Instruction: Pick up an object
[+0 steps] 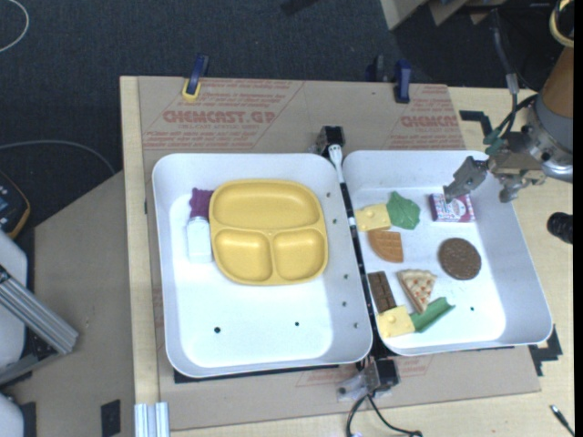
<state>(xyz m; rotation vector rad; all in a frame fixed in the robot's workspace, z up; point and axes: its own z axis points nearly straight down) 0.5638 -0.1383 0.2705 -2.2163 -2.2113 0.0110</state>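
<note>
Two shallow white bins sat side by side on a brown cardboard-covered desk (273, 107), seen from above at a slant.

The left bin (182, 335) held a yellow divided plate (269, 230) in its upper middle, with three sections. Just left of the plate lay a small white bottle (198, 240), and above the bottle a purple item (200, 200) peeked out, touching the plate's edge.

The right bin (510, 299) held a scatter of toy food. Near its upper left lay a yellow cheese wedge (372, 218) with a green leafy piece (403, 211) just beside it on the right. Below them lay an orange-brown cracker (386, 245). Toward the upper right of this bin lay a small pink and white packet (453, 208), and below it a round brown cookie (460, 258). Lower down, a dark chocolate bar (382, 290) lay near the bin's left wall, a pizza slice (418, 288) beside it, then a yellow block (394, 321) touching a green strip (434, 313) near the bottom.

The robot arm (556, 116) reached in from the right of the frame. Its hand (463, 186) hung at the upper right of the right bin, directly above the pink and white packet, with one grey finger (465, 178) slanting down toward the packet's top edge. Whether the hand's tips were apart or together could not be told, and nothing was visibly held between them.
</note>
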